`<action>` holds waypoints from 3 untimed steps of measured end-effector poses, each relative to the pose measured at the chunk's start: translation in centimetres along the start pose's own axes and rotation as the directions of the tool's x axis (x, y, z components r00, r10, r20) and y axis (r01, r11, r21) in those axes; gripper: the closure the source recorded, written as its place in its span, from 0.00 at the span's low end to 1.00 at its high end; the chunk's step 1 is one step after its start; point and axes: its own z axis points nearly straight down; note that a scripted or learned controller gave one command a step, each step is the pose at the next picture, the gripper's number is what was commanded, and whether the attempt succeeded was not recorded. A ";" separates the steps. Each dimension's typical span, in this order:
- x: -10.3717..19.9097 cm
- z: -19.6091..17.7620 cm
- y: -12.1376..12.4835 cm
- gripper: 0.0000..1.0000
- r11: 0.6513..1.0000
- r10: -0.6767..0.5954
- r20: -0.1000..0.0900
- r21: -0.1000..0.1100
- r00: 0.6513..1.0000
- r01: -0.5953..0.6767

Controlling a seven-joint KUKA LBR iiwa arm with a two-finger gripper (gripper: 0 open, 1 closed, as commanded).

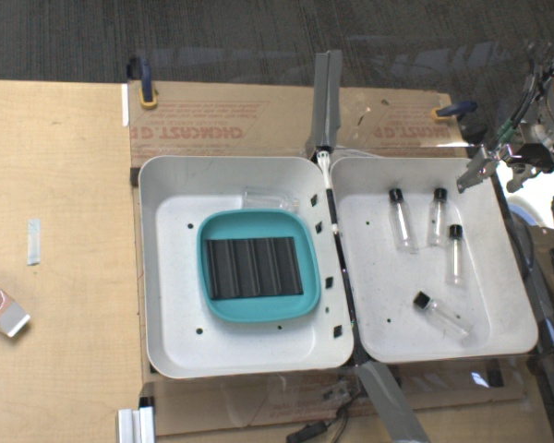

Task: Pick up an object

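Several clear vials with black caps lie in the right bin (pixel 508 335): one vial (pixel 400 220) at the upper left, a second vial (pixel 438 214) beside it, a third vial (pixel 455 253) just right of them, and another vial (pixel 441 315) lying slantwise near the front. My gripper (pixel 494 179) hovers over the bin's upper right corner, above and to the right of the vials. It is open, with nothing between its fingers.
The left bin (pixel 166 340) holds a teal tray (pixel 258 314) with a black ridged insert, and a clear vial (pixel 264 198) lies behind it. A grey bar (pixel 328 100) rises between the bins. Clamps (pixel 146 89) hold the cardboard backing. A small tube (pixel 4 308) lies on the bench at far left.
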 end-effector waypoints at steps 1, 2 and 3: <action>1.4 5.7 2.0 0.00 0.997 0.071 0.000 0.001 0.997 -0.071; -1.1 16.5 -3.3 0.00 0.983 0.182 -0.006 -0.001 0.983 -0.182; -1.3 15.7 -3.4 1.00 0.983 0.186 -0.003 -0.001 0.983 -0.186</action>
